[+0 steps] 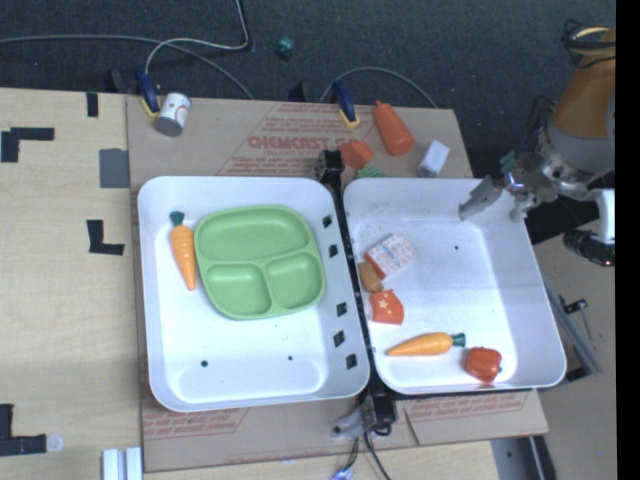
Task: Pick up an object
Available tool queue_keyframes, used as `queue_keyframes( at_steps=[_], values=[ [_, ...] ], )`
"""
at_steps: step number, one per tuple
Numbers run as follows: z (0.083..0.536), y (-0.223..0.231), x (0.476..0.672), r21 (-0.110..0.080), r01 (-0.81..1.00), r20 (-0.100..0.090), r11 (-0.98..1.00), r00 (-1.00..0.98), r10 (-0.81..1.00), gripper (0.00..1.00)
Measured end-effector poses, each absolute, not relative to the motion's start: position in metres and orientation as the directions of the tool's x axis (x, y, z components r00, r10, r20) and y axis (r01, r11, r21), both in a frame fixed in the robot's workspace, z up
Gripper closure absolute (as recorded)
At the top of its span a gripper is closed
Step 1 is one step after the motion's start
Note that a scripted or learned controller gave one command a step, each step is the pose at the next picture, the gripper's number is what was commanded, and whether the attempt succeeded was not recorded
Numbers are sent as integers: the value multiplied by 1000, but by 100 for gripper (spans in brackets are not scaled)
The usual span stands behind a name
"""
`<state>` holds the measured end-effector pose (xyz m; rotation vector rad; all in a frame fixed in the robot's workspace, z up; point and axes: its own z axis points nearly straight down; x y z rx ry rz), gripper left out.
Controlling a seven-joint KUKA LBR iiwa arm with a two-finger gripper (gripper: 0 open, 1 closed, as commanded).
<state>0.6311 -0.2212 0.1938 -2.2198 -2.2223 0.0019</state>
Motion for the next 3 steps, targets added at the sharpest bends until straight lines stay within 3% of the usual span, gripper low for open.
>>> queue_keyframes(
  at_steps=[1, 2, 3],
  values=[
    [90, -140, 608, 8, 1000, -3, 1, -1, 1000, 0],
    [87, -225, 503, 2, 1000, -2, -2, 2, 1000, 0],
    [129, -149, 530, 0, 1000, 1, 3, -3, 1000, 0]
  ],
)
